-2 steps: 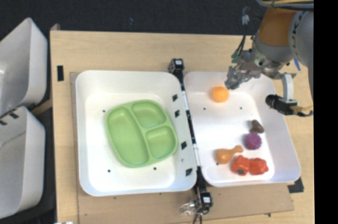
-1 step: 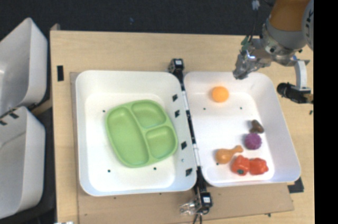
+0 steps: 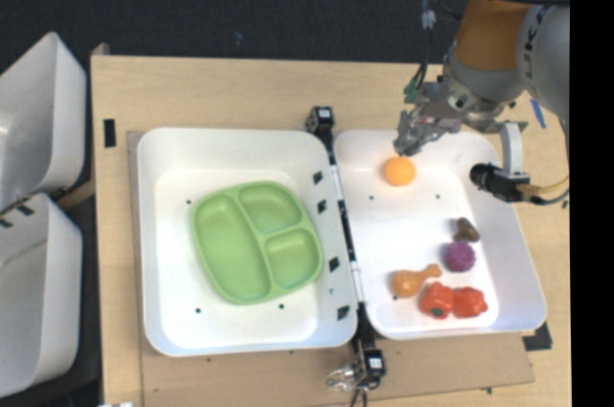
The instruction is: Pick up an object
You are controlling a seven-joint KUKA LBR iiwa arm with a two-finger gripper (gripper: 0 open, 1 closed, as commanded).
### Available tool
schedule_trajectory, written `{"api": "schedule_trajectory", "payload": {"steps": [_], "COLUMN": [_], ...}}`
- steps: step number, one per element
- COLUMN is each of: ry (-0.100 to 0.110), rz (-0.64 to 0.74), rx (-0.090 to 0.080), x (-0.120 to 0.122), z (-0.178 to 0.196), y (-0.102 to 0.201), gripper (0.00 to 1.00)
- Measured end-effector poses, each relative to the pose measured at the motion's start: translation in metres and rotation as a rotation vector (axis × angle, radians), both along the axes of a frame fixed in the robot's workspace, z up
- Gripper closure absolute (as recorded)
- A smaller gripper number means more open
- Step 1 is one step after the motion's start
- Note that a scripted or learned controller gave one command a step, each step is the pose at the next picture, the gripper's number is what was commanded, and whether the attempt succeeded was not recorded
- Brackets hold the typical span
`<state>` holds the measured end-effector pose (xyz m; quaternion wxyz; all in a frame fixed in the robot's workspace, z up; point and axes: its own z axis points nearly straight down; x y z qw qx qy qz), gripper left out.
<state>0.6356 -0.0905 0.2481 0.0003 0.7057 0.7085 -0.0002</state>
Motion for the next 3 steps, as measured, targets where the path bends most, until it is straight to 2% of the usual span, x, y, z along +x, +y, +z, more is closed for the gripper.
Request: {"api": "schedule_trajectory", "payload": {"steps": [1,3], "ry": [-0.001,0.0], "rz": [0.0,0.002], "rx": [0.001,0.001], "x": [-0.001,-0.003], "z": [0.008,-0.006], "y": [0.054,0.172], "gripper": [1.0,1.0]}}
